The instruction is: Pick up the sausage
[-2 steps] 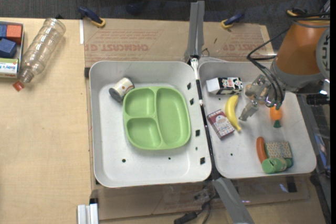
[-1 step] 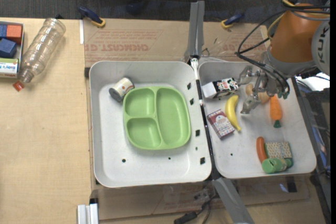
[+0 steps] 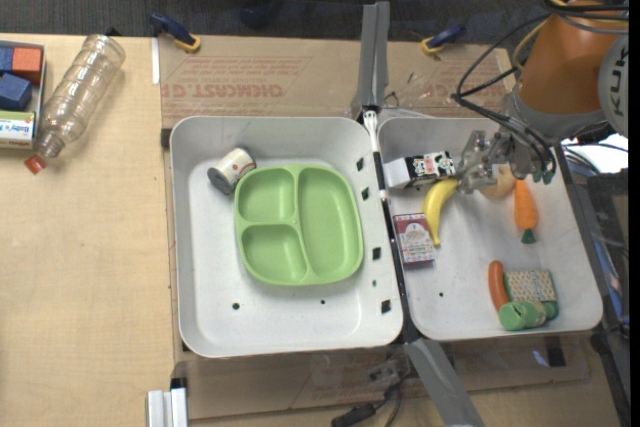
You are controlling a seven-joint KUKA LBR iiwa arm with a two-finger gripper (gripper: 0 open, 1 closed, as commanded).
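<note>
Arm enters from the right, orange band above the wrist at upper right; gripper (image 3: 484, 165) sits low in the upper part of the right bin (image 3: 585, 310), beside the top end of the banana (image 3: 438, 205). Cannot tell how the jaws stand: cabling and metal parts crowd them. Nothing is seen between them. Sausage (image 3: 496, 284), reddish-orange, lies in the lower right of the same bin, lengthwise roughly up-down, touching or just beside a patterned sponge-like block (image 3: 531, 286); a green round item (image 3: 520, 316) lies just below it. Sausage well apart from the gripper. Carrot (image 3: 525, 206) lies to the right of the gripper, green tip toward the near side. A black-and-white small box (image 3: 418, 167) rests near the bin's left wall, a small red-framed card box (image 3: 415, 239) below the banana. Left bin (image 3: 200, 315) holds a green divided plate (image 3: 298, 223) and a small can (image 3: 231, 169) on its side at the plate's upper left. On the bench (image 3: 80, 295), far left, a clear plastic bottle (image 3: 77, 92) lies tilted next to coloured blocks (image 3: 20, 85).
</note>
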